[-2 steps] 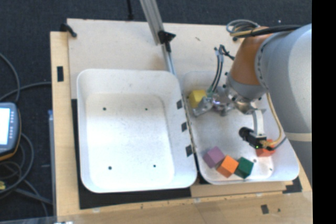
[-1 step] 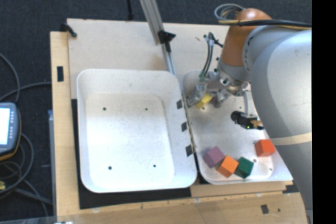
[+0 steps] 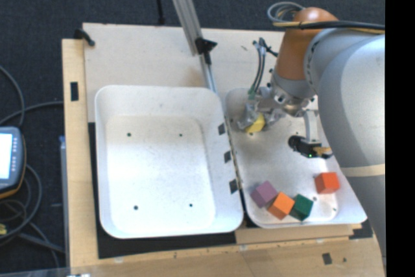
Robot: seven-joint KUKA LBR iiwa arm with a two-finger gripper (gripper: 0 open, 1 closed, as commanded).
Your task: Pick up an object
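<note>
My gripper (image 3: 249, 119) hangs over the far left part of the right bin (image 3: 259, 217), close to the rim shared with the left bin. A small yellow object (image 3: 256, 125) sits right at the gripper's tip, partly covered by it; whether it is gripped or just lying beneath is unclear. Near the front of the right bin lie a purple block (image 3: 264, 193), an orange block (image 3: 282, 204) and a green block (image 3: 301, 206), touching in a row. A red-orange block (image 3: 327, 182) lies apart, further right.
The left bin (image 3: 104, 139) is a wide white tray beside the right one. A slanted metal rail (image 3: 185, 3) runs from the top down to the bins' far edge. My grey arm covers the right bin's right side.
</note>
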